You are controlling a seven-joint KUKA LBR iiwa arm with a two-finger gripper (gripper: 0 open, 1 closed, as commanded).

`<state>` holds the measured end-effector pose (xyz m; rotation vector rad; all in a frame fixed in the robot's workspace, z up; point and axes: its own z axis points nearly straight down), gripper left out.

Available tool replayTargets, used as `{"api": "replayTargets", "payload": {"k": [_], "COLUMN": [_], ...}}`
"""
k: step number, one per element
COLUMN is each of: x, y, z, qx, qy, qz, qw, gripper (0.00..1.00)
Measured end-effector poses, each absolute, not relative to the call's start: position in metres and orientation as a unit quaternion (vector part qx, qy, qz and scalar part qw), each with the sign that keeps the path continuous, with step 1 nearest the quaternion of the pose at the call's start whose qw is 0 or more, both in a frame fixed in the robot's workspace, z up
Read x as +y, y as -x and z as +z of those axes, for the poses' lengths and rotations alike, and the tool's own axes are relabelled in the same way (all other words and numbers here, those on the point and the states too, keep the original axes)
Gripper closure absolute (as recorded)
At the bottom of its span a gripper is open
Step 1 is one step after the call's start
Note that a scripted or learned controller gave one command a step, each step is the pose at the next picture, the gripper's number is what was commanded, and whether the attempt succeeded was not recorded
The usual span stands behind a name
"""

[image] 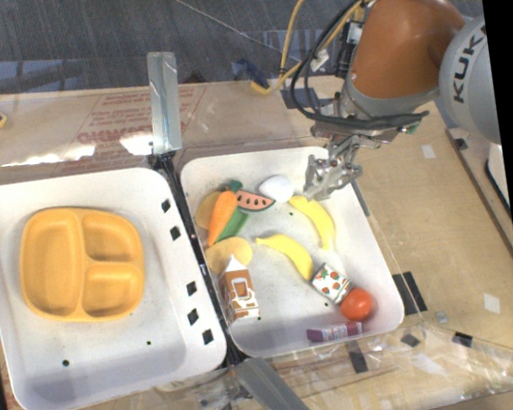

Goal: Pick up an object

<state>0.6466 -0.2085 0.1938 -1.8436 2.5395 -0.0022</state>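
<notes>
- Yellow plastic is what lies nearest the claw [330,176]: a curved toy banana [317,218] lies just under it, toward 6 o'clock, in the right bin [379,267].
- Nothing sits between the claw's fingers, and whether they are spread or closed I cannot tell at this angle; the pick looks not yet made, so descent, grip and lift are all still to do.
- The claw hangs over the right bin's far corner, at about 1 o'clock of the bin, with a smooth white egg [276,187] just beside it at 9 o'clock.
- A second banana [287,251] lies near the bin's middle, glossy and crescent-shaped.
- At 10 o'clock lie a tapered orange carrot [221,217] and a flat watermelon slice [254,200], red with a green rind.
- A small boxy carton [239,290] stands at 8 o'clock; a round red tomato [357,305] rests at 5 o'clock, touching a small patterned box [330,283].
- The left bin [34,373] holds a matte orange compartment plate [80,262], rounded and shallow.
- The desk [433,250] is brown board under crinkled clear film.
</notes>
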Motion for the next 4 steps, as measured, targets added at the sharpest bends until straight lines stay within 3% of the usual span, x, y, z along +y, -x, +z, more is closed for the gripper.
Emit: {"api": "replayTargets", "payload": {"k": [1,2,3,4], "x": [-0.207,-0.201,-0.2,-0.154], "y": [-0.658,-0.658,-0.656,-0.655], "z": [0.158,0.189,0.301,0.103], "qx": [0.693,0.549,0.421,0.146], "qy": [0.72,0.836,0.907,0.989], "qz": [0.0002,-0.0006,-0.0027,0.0048], "qw": [0.001,0.002,0.001,0.002], "gripper": [1.0,1.0,1.0,1.0]}}
